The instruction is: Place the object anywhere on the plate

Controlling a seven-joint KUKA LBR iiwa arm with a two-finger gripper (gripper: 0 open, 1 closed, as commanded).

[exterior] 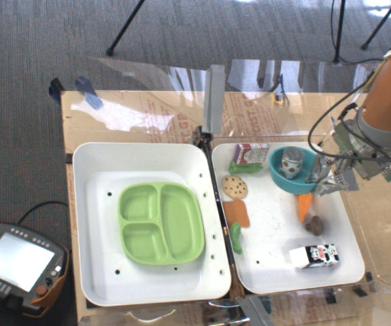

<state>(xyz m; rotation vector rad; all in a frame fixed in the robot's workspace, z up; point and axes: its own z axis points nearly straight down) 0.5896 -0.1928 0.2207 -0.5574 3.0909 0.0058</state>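
Camera view shows the green plate (161, 223) bare in the left bin (86, 182), while the gripper (328, 182), its grip impossible to tell, hovers just above a toy carrot (304, 206) in the right bin (277, 277), so placing remains undone.

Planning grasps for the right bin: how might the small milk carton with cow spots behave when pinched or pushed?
The milk carton lies on its side on flat faces, so it probably slides rather than rolls. It looks like a small toy box, likely light. Its smooth printed surface could slip.
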